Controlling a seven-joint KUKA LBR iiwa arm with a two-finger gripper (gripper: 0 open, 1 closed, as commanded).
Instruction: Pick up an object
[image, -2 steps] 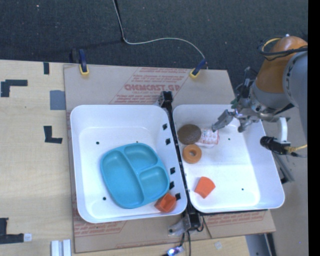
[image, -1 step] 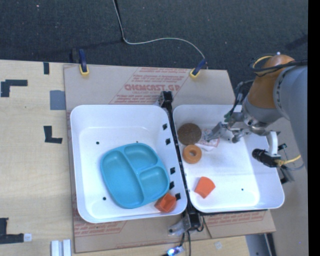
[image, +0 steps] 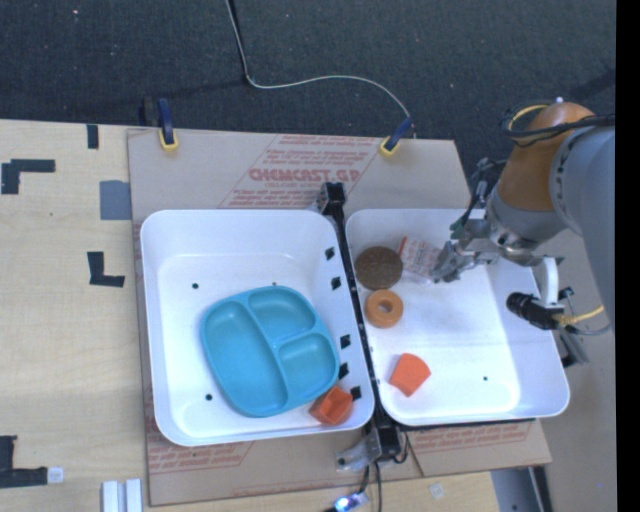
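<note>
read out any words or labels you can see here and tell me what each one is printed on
"CHEMCAST GP", red, repeated on the brown board under the bins; other copies are too faint or cut off to read.
Packet by the gripper in the right bin: red marks, too small to read.

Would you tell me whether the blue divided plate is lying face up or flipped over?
Face up: the blue divided plate shows its three compartments.

Fixed overhead camera, slanted down, both bins
</note>
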